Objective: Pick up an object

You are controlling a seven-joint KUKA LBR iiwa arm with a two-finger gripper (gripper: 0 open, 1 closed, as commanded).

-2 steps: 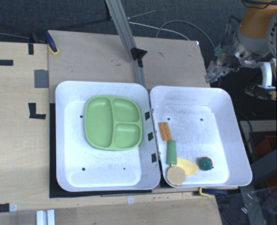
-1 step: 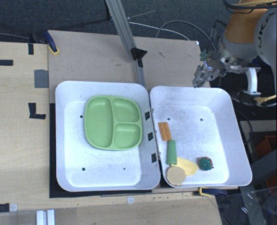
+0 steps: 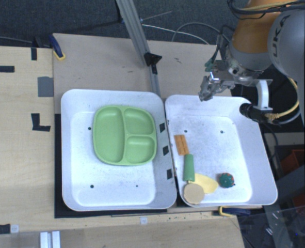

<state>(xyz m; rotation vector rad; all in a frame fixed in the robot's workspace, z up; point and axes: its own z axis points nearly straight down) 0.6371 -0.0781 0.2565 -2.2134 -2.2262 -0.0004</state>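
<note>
The things on offer for picking lie together in the right bin (image 3: 245, 138), toward its near left corner: an orange block (image 3: 181, 144), just below it a green cylinder (image 3: 188, 167) lying lengthwise, then a yellow piece (image 3: 207, 184) overlapped by a tan disc (image 3: 194, 192), and a little apart to the right a small dark-green ball with a red spot (image 3: 225, 180). None of them is held.

The claw (image 3: 208, 92) hangs above the far rim of that bin, well apart from the whole cluster; whether it is open or closed cannot be told from this slanted view. The step in hand looks like the approach, before any descent. The next move calls for travel toward the near side of the bin, a choice of one target, and a lowering straight over it; the cylinder and the ball stand freest, while the disc and yellow piece overlap and may drag together.

The left bin (image 3: 75, 138) holds a green divided plate (image 3: 125, 135), its three compartments bare. Both bins sit side by side on the desk (image 3: 18, 138).
</note>
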